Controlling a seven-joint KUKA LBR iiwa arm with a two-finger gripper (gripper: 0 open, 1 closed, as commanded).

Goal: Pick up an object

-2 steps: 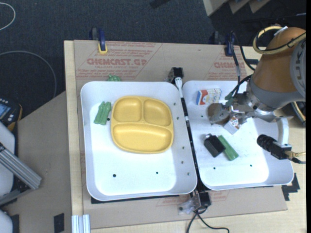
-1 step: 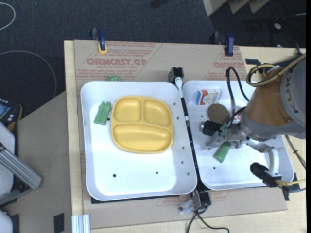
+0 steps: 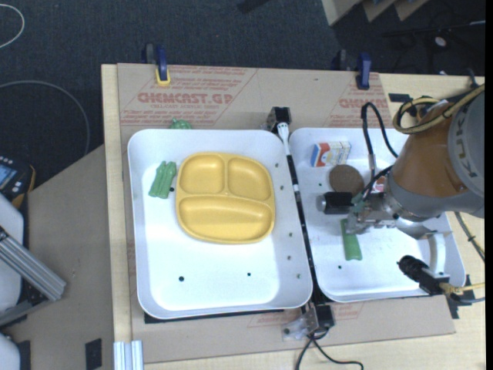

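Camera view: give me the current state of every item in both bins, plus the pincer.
Yellow divided plate: lying flat in the left bin, right way up.
Green bundle: lying in the left bin, beside the plate's left edge.
Small carton: lying at the right bin's far end.
Brown round object: resting beside the carton.
Green stick: lying flat, just below the pincer.
Pincer: low over the right bin, above the stick.

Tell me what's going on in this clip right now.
The KUKA arm reaches into the right bin, its gripper low over a small green object. A brown round object and a small carton lie further back. The left bin holds a yellow divided plate and a green piece.
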